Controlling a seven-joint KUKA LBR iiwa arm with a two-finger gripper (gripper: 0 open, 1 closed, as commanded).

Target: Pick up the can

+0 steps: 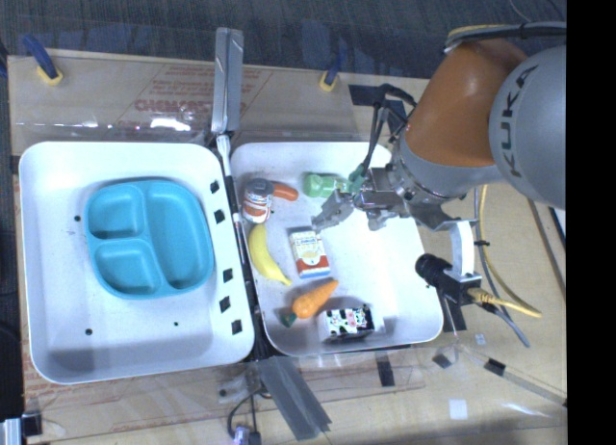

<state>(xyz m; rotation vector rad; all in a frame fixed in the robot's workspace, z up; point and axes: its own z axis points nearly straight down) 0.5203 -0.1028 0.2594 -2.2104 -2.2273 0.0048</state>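
The can (255, 200) is small, with a white and orange label and a silver top. It stands upright at the left edge of the right bin (414, 323), near the back. My gripper (351, 214) hangs over the middle of that bin, to the right of the can and well apart from it. Its fingers (326, 216) are spread open with nothing between them. The grey arm with its orange band (462, 111) reaches in from the right.
Around the can lie a small orange piece (285, 192), a green object (322, 184), a banana (266, 253), a small carton (309, 251), a carrot (314, 299) and a black-and-white box (347, 321). The left bin (58, 337) holds a blue divided plate (149, 236).
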